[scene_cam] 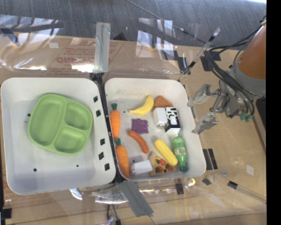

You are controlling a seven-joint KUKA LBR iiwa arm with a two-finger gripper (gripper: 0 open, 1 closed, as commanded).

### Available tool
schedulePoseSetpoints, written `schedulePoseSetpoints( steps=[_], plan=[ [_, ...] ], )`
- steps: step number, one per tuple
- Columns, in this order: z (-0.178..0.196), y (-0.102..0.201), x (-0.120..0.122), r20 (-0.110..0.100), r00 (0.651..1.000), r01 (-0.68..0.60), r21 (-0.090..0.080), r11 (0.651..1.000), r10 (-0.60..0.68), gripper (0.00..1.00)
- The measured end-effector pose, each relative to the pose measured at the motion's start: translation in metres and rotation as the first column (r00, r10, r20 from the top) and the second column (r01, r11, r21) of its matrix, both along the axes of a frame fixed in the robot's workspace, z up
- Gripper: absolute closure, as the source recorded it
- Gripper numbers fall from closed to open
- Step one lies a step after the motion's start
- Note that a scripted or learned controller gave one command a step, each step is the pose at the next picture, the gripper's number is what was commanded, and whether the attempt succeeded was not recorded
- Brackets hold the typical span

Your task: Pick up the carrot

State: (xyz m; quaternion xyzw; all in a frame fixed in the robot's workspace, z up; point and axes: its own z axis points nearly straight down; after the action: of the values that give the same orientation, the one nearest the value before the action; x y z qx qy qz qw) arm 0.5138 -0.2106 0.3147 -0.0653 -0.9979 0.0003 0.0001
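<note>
My claw (202, 110) hangs wide open and empty just outside the right bin (191, 104), while two carrots (115, 123) lie along its left wall, so I reckon it may scrape that wall or nab the sausage (138, 141) alongside.

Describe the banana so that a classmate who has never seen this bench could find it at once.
Start at the right bin, the one crowded with toy food. Look near its far wall, about the middle: the banana lies there, beside a brown wedge and above a purple piece. It alone is smooth, yellow and curved; the corn is straight and ridged.
</note>
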Motion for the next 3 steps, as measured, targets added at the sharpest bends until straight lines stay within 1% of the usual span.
schedulePoseSetpoints(
  steps=[1, 2, 3],
  plan=[
    [-0.159, 0.002, -0.038, -0.007, 1.000, 0.024, 0.003, 1.000, -0.024, 0.00],
    [-0.147, 0.003, -0.034, -0.001, 1.000, 0.014, 0.001, 1.000, -0.014, 1.00],
    [-0.068, 0.001, -0.035, 0.007, 0.999, -0.048, -0.003, 0.999, 0.048, 1.00]
  ],
)
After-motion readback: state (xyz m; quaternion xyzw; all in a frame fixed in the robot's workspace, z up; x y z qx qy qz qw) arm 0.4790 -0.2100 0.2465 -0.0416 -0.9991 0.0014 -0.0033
